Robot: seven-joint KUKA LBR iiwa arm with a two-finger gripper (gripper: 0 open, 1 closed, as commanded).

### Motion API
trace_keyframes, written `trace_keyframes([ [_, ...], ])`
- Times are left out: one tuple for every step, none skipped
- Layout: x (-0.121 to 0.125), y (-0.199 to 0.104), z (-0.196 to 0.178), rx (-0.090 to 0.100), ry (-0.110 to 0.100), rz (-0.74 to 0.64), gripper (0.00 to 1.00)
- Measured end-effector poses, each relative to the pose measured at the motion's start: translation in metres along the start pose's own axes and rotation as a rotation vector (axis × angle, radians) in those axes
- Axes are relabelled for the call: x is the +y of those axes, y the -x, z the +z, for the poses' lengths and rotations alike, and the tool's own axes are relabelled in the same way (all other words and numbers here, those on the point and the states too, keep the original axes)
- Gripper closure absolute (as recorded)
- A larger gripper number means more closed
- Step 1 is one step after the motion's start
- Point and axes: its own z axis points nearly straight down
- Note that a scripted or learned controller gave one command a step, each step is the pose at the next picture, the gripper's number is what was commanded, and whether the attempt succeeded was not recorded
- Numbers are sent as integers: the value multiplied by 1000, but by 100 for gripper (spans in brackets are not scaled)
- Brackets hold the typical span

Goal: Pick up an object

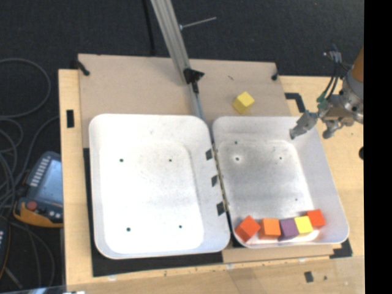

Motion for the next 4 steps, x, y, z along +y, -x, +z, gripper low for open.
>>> trace_keyframes([
  [10,-110,-52,4,5,-7,0],
  [-38,-175,-31,5,-3,-4,0],
  [-93,-217,35,4,-11,-2,0],
  [-117,-297,65,5,-6,-6,0],
])
